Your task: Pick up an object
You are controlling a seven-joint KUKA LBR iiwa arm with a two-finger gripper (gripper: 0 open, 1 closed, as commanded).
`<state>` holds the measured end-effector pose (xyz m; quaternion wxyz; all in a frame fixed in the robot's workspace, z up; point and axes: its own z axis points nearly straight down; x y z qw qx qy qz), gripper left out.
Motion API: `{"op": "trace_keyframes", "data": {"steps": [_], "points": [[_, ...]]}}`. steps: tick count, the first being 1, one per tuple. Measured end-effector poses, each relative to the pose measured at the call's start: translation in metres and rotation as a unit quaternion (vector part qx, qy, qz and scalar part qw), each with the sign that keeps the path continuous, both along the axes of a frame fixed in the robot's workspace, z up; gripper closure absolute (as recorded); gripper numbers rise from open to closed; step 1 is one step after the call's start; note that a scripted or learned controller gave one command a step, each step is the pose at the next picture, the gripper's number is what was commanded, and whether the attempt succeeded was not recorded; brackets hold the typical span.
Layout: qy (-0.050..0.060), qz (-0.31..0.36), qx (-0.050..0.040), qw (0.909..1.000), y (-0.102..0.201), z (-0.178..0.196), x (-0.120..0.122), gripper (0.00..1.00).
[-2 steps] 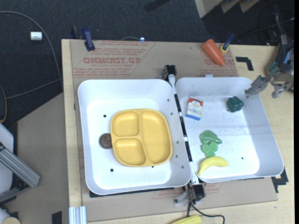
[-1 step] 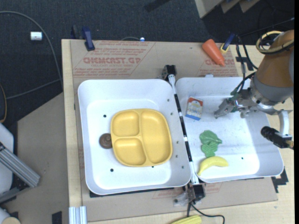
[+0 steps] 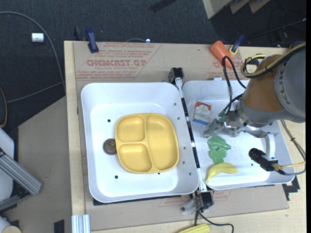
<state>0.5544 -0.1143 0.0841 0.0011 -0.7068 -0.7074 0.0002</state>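
In the right bin (image 3: pixel 214 87) lie a small white packet with blue and red print (image 3: pixel 202 113), a green leafy toy (image 3: pixel 218 147) and a yellow banana (image 3: pixel 221 170). My gripper (image 3: pixel 216 125) hangs low over that bin, between the packet and the green toy, just above the toy's upper edge. Nothing shows between the metal fingers. The grey arm with its orange band (image 3: pixel 265 92) covers the bin's right part. In the left bin sit a yellow divided plate (image 3: pixel 146 142) and a small brown disc (image 3: pixel 110 146) beside the plate's left rim.
The two bins meet at a dark divider strip (image 3: pixel 189 130). Cardboard (image 3: pixel 116 62) lies under both bins, with an orange-handled tool (image 3: pixel 219 49) at the back right and a blue clamp (image 3: pixel 91 40) at the back left.
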Motion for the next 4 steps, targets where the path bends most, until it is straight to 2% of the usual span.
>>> {"op": "trace_keyframes", "data": {"steps": [2,3,4], "points": [[0.0,-0.001,0.0001,1.0,0.021,0.0,-0.067,0.0],[-0.001,-0.001,-0.0001,1.0,0.021,0.01,-0.067,1.0],[-0.002,0.001,0.0004,1.0,0.117,0.101,0.001,1.0]]}}
